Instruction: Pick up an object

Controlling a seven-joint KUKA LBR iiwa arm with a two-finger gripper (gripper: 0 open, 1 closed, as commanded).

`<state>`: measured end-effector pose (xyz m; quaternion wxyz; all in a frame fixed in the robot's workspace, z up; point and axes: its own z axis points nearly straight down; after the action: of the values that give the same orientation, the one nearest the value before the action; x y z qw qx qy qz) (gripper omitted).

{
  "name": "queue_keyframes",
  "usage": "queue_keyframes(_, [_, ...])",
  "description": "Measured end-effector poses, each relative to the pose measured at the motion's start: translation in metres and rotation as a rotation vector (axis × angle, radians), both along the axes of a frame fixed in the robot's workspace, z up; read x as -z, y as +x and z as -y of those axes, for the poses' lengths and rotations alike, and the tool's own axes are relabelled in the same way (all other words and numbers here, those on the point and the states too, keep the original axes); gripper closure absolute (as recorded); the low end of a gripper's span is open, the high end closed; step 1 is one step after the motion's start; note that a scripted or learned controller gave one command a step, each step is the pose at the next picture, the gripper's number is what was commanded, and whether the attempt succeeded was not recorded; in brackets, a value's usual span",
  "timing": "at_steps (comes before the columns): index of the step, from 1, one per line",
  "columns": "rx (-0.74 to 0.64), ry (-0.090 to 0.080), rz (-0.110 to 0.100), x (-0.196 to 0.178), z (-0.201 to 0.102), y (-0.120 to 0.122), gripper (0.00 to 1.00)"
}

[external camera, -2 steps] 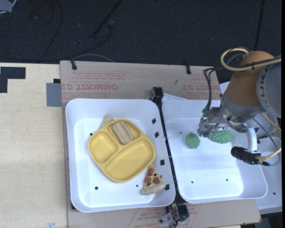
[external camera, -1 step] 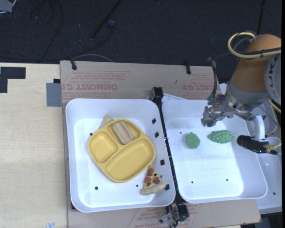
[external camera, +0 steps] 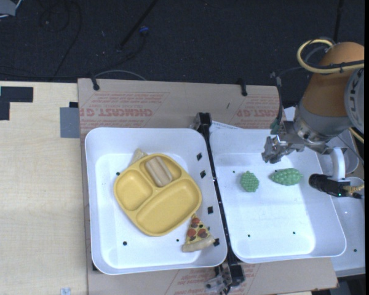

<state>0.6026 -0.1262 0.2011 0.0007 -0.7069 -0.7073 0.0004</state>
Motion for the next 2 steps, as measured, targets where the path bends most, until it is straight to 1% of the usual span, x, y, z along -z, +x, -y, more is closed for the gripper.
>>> queue_keyframes(1, [-0.003, 0.002, -0.002, 0.0, -0.049, 0.0, 1.0])
queue_keyframes(2, [-0.004, 0.002, -0.003, -0.014, -0.098, -0.018, 1.0])
